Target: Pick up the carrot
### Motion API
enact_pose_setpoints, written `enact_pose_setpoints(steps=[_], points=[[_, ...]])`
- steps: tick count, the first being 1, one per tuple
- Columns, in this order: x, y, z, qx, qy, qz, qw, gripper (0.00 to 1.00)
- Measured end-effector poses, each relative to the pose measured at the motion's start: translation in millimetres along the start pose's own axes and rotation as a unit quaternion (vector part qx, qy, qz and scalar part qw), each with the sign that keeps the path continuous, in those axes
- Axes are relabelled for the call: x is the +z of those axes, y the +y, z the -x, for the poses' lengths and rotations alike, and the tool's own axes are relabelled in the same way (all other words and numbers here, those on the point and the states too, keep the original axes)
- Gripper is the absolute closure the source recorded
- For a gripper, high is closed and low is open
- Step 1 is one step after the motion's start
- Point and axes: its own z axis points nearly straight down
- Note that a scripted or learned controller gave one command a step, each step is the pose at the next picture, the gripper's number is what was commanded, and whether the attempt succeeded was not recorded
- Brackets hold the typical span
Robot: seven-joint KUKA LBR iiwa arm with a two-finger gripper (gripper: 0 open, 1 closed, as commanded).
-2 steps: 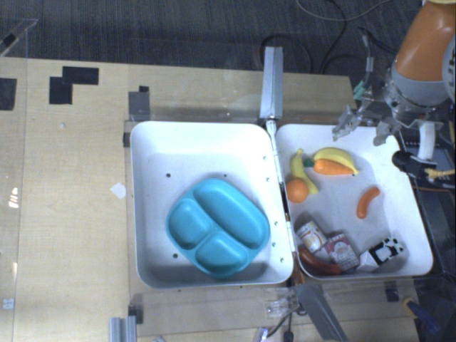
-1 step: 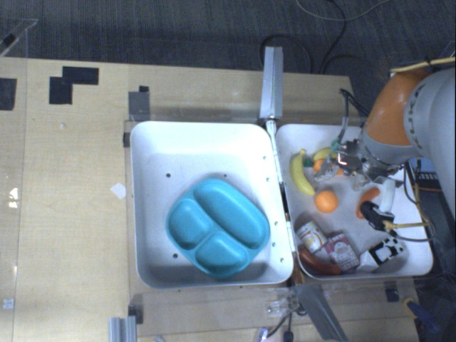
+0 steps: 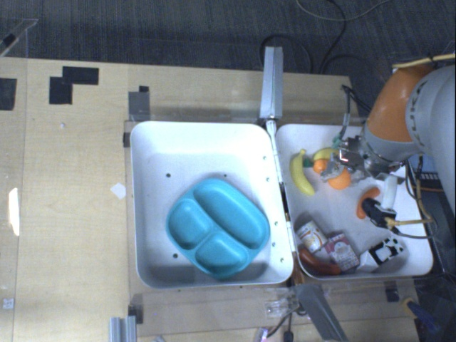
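**Carrot in right bin, end effector right over it**

- Desk: pale wood, black tape marks at far-left top.
- Left bin: holds one blue three-compartment plate, sitting toward the near-right of the bin, tilted diagonally.
- Right bin: touches the left bin along the centre rail.
- Banana lies along the right bin's left wall, upper half.
- Carrot is just right of the banana in the upper part of the right bin. Orange body, greenish end pointing toward the banana. It's lying flat on the bin floor.
- End effector sits directly above/behind the carrot's right end, very close. Contact can't be confirmed. How far it's open: can't tell, the wrist hardware blocks the tip. Nothing visibly held.
- Second small orange piece right of the carrot, apart from it; identity unclear.
- Near edge of the right bin, left to right: small can, printed packet touching it, dark red sausage-shaped item in front of both, black-and-white patterned block in the near-right corner.
- Arm enters from the right, over the bin's far-right corner.
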Motion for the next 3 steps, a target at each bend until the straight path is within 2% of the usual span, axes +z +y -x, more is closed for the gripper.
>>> enact_pose_setpoints(steps=[1,2,3], points=[[-91.9,16.6,14.7,0.049,-0.001,-0.001,0.9988,1.0],[-74.8,-14.1,32.4,0.054,-0.002,-0.003,0.9985,1.0],[-84.0,-12.4,31.0,0.051,-0.001,-0.002,0.9987,1.0]])
